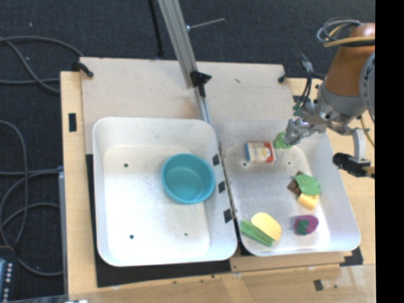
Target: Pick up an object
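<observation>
Green piece (281, 141): pinched between the fingers of the gripper (291, 134), raised.
Carton (259, 152): beside, left lying.

Gripper (291, 134) fingertips too small to tell apart

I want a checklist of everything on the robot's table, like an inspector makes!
Surface: bench with two white bins, left bin, right bin.
Job's things: right bin holds a small carton, green-and-yellow piece, purple piece, yellow-and-green toy; a green bit at the gripper tip.
Clutter: blue bowl in the left bin.
Grippers: gripper over the right bin's far edge.
Cables: black cables on the floor.
Surroundings: dark carpet, metal rail.
</observation>
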Available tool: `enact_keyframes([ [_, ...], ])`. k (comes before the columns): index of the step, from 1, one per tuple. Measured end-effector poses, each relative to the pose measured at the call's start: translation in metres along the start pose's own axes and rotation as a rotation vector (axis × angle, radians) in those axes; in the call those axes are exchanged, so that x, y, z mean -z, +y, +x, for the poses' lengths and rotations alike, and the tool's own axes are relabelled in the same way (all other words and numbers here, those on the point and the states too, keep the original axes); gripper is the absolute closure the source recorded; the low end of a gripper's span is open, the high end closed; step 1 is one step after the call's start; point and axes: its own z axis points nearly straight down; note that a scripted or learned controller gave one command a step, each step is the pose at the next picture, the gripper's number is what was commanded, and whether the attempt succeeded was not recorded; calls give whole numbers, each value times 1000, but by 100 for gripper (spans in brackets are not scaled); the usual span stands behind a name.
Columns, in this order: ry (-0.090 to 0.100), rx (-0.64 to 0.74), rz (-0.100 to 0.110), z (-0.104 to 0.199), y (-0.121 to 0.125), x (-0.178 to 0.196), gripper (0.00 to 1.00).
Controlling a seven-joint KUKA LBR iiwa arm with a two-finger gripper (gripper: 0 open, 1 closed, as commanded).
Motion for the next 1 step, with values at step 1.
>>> enact_keyframes([
  [1,0,2,0,-2,2,55,100],
])
